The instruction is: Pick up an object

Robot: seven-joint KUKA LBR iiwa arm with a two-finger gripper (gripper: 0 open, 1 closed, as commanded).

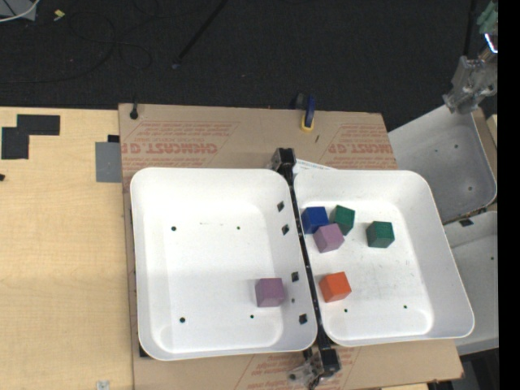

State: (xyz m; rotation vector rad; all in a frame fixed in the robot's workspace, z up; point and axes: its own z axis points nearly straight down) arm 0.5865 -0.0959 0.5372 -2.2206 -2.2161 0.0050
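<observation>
Bins seen from above at slant, side by side on bench. Black clamp strip [294, 242] between them taken as landmark. Left of strip: left bin [162, 201] with single purple block [270, 292] near lower end of strip. Right of strip: right bin [422, 218] with blue block [314, 218], small purple block [329, 237] and green block [344, 218] clustered, touching; dark green block [379, 234] farther right, apart; orange block [335, 286] just beside strip, lower down. Gripper [473, 84] seen far up and right of strip, outside bins; finger state cannot be told

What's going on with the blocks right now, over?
Five blocks in right bin: blue, two green, purple, orange. Another purple block in left bin. Nothing lifted yet.
</observation>
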